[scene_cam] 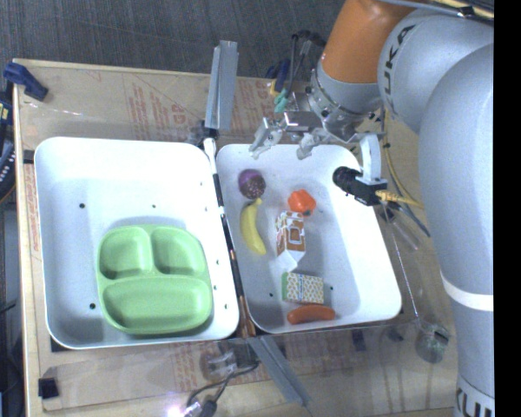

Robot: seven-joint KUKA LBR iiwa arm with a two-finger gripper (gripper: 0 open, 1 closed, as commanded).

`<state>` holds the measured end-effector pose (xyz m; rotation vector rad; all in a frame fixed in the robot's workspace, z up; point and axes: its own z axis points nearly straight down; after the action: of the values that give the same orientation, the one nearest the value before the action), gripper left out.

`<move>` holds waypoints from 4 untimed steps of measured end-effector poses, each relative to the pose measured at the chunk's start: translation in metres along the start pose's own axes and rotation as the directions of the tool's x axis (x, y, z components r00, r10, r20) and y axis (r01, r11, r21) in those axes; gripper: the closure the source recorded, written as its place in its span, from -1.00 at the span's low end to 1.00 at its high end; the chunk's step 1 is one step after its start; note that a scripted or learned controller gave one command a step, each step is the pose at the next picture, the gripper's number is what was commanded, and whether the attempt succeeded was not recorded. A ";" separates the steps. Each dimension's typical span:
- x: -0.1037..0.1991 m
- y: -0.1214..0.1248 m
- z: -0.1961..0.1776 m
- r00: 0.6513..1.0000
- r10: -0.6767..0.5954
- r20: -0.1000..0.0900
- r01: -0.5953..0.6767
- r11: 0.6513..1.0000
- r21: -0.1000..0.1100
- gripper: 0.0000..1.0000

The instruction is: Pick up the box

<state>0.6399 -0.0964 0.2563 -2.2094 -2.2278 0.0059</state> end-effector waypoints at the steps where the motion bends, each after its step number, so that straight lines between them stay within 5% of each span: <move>1: -0.071 -0.021 0.117 0.995 -0.095 0.001 0.095 0.995 0.000 -1.00; 2: -0.113 -0.130 0.166 0.991 -0.131 -0.001 0.131 0.991 0.000 -1.00; 3: -0.098 -0.163 0.166 0.973 -0.233 -0.002 0.233 0.973 -0.002 -1.00; 4: -0.099 -0.162 0.156 0.971 -0.241 0.001 0.241 0.971 -0.003 1.00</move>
<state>0.4781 -0.1967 0.1012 -1.9246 -2.4811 0.0021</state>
